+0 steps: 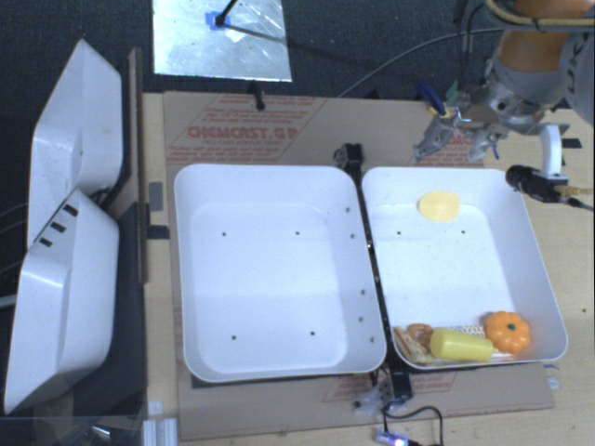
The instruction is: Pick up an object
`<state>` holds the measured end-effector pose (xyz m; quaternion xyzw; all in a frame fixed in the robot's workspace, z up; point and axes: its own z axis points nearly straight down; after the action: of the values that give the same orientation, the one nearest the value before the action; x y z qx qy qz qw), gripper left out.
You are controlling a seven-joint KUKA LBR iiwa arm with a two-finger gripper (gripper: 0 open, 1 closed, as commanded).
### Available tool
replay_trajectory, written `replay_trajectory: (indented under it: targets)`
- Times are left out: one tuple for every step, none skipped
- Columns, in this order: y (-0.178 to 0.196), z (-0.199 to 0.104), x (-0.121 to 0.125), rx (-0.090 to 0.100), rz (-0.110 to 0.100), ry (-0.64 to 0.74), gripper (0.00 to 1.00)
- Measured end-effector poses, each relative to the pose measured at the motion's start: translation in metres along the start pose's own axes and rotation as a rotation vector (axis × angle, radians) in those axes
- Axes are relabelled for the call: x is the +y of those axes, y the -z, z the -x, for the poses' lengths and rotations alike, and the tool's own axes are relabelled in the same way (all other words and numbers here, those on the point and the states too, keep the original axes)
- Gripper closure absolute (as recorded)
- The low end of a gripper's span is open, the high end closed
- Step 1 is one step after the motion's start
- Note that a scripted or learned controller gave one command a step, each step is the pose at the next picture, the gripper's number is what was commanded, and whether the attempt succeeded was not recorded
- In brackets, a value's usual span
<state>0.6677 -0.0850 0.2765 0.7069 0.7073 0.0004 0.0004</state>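
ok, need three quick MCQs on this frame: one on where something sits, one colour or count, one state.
1. Where does the pale yellow disc lie?
A. far part of the right bin
B. middle of the left bin
C. on the cardboard outside the bins

2. What colour is the small pumpkin in the right bin's near corner?
A. green
B. orange
C. blue

3. Where is the gripper now?
A. down among the items in the near corner
B. inside the left bin
C. up beyond the right bin's far rim, nothing between its fingers

Answers: 1 A, the disc sits near the far wall. 2 B, it is plainly orange. 3 C, it hangs over the cardboard past the rim.
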Motion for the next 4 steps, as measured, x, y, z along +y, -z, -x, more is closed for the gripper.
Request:
replay_trajectory:
  targets:
    - [-0.162, 0.05, -0.032, 0.001, -0.013, -0.004, 0.0]
    - [-0.141, 0.023, -0.082, 0.0, 0.0, 0.0, 0.0]
    - [-0.179, 0.063, -0.115, 0.0, -0.004, -0.004, 0.0]
    - [-0.172, 0.091, -0.076, -0.001, 0.002, -0.001, 0.0]
